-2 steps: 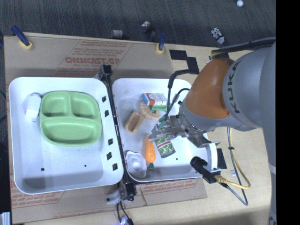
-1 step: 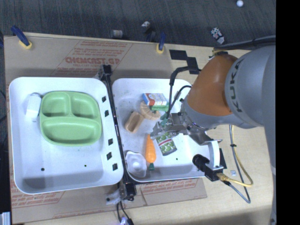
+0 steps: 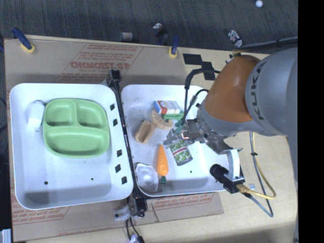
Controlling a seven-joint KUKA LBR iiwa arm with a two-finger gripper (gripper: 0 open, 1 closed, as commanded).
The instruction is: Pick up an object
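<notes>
Hand (image 3: 178, 133) low in right bin (image 3: 200, 182); finger state cannot be determined.
Green packet (image 3: 181, 153) lies just beneath it; carrot (image 3: 162, 161), bread piece (image 3: 144, 131), small carton (image 3: 168, 107) crowd close. Green divided tray (image 3: 76, 127) occupies left bin (image 3: 61, 194).

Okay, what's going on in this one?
A grey and orange arm reaches in from the right over the right-hand bin, its gripper low among the clutter there, just above a small green packet. Nearby lie a carrot, a tan bread-like piece, a small carton and a clear cup. Nothing is visibly lifted yet. The left bin holds a green divided tray.
</notes>
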